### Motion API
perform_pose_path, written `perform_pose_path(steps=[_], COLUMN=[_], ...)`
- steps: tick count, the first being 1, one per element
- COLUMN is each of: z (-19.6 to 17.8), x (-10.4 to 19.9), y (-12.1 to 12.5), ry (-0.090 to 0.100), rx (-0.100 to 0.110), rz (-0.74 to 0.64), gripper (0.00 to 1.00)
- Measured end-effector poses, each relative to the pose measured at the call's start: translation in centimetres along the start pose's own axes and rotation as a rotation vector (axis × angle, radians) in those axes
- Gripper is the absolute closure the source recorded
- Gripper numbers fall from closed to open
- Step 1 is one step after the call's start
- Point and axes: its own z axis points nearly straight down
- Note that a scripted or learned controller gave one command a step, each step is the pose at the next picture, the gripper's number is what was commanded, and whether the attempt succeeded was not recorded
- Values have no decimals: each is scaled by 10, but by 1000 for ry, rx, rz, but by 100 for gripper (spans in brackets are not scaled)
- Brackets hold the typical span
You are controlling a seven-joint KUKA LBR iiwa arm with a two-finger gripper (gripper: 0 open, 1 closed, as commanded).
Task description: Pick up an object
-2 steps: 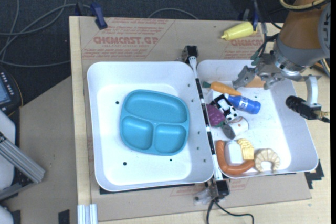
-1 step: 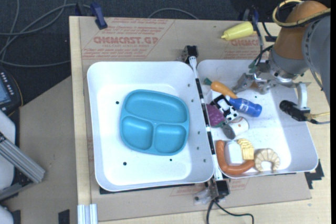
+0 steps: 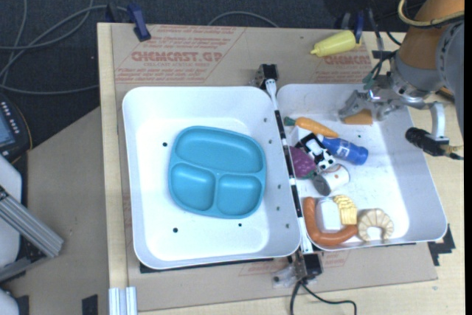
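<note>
- Gripper (image 3: 361,108) low over right bin (image 3: 413,188), far end; an orange piece (image 3: 360,117) sits right at the fingertips; grip width cannot be told.
- Carrot (image 3: 317,127), blue bottle (image 3: 346,151) nearby, toward the divider.

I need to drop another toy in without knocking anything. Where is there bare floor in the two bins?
Left bin: a bare band rings the blue divided plate, widest along the near edge. Right bin: bare floor on the right side, between the blue bottle and the croissant. Its left side is crowded, and the gripper hangs over the far end.
</note>
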Motion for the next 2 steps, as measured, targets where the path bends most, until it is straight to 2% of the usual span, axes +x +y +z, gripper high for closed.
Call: perform_pose_path(steps=[1,2], z=[1,-11], x=[56,53], y=[0,1], ry=[0,-2], rx=[2,-3], rz=[-6,-3], gripper=[0,100])
